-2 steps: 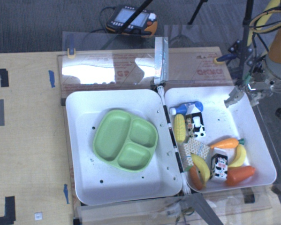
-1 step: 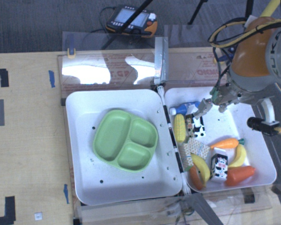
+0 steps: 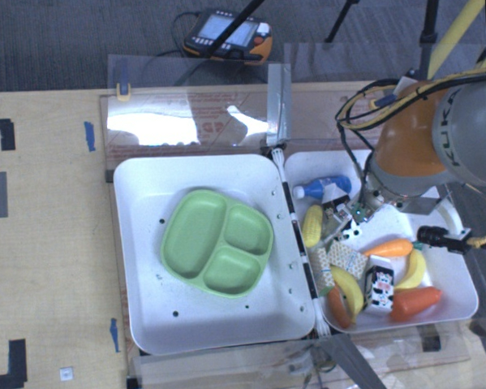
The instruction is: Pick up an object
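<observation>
Where the left bin (image 3: 139, 236) lies, it holds one item: a pale green divided plate (image 3: 217, 241), smooth moulded plastic, rounded, three compartments. Right bin (image 3: 467, 288), glossy white, holds the clutter. Far side: a blue-and-white bottle (image 3: 324, 187). Left edge: a yellow corn cob (image 3: 312, 225), ridged. Near side: a curved banana (image 3: 347, 285), a cow-patterned carton (image 3: 381, 286), an orange carrot (image 3: 389, 249), a red-orange pepper-like piece (image 3: 414, 302). Gripper (image 3: 347, 217) hangs over the bin's middle among the items; whether its fingers are spread or closed cannot be told.
</observation>
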You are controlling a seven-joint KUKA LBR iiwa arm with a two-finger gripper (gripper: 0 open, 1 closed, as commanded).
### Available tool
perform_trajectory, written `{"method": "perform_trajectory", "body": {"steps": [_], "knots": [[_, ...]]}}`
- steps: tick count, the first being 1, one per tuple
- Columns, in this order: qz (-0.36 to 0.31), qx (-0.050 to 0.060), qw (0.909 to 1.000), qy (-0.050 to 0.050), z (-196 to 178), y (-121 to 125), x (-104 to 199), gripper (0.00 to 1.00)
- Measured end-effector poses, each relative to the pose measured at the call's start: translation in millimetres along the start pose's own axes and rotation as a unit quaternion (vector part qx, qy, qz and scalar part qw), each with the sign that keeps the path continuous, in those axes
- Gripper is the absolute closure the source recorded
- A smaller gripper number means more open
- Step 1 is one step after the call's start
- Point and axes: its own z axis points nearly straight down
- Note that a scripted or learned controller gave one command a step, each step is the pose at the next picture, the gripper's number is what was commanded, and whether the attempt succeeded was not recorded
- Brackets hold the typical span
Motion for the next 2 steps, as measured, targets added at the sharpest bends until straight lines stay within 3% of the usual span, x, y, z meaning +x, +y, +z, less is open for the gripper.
{"method": "perform_trajectory", "body": {"steps": [1,2], "knots": [[0.001,-0.002,1.0000,-0.002,-11,1,-1,1.00],[0.076,0.002,0.9971,0.001,-97,12,56,1.00]]}}
